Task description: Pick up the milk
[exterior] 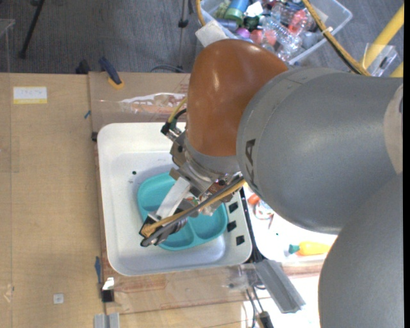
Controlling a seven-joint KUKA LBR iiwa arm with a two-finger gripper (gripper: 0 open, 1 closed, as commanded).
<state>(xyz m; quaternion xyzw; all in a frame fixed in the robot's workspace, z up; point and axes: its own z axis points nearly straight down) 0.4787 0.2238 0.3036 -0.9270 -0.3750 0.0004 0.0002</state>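
Camera view: the arm fills the right side, and its orange band sits over the far edge of the left bin. A teal plate with dividers lies in that bin, toward its near right part. The gripper reaches down and to the left over the plate, its tip low above the plate's near left rim. Whether the claw is spread or closed cannot be made out. A white slanted strip lies across the plate just under the wrist. It could be the milk or part of the tool; I cannot tell which, so the milk's place stays uncertain. A corner of the right bin peeks out below the arm, with a small yellow-orange toy in it. Beyond the bench stands a clear tub of bottles.
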